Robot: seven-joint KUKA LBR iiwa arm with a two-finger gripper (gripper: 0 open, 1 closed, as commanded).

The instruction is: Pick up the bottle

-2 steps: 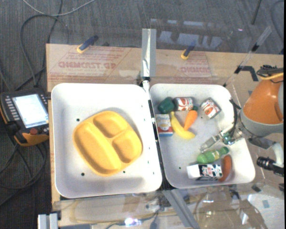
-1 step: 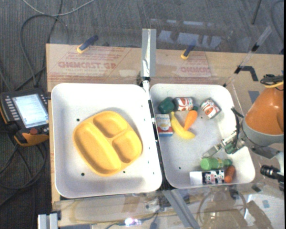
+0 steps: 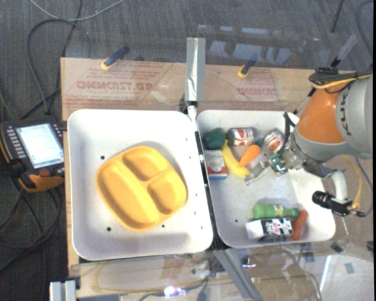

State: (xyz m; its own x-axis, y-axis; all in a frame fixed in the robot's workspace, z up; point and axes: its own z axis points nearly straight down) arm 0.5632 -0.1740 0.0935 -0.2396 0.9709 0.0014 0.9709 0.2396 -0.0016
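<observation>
A grey arm with an orange band reaches over the right white bin (image 3: 326, 234) from its right edge, its two-finger gripper (image 3: 261, 169) spread apart and grasping nothing, low near the bin's middle. The green plastic bottle (image 3: 275, 211) lies on its side near the bin's front edge, well apart from the gripper, just behind a black-and-white carton (image 3: 271, 228). An orange carrot (image 3: 249, 155) and a yellow banana (image 3: 232, 163) lie just beside the fingers. A yellow sectioned plastic tray (image 3: 142, 186) sits mid-way in the left white bin (image 3: 88, 127).
</observation>
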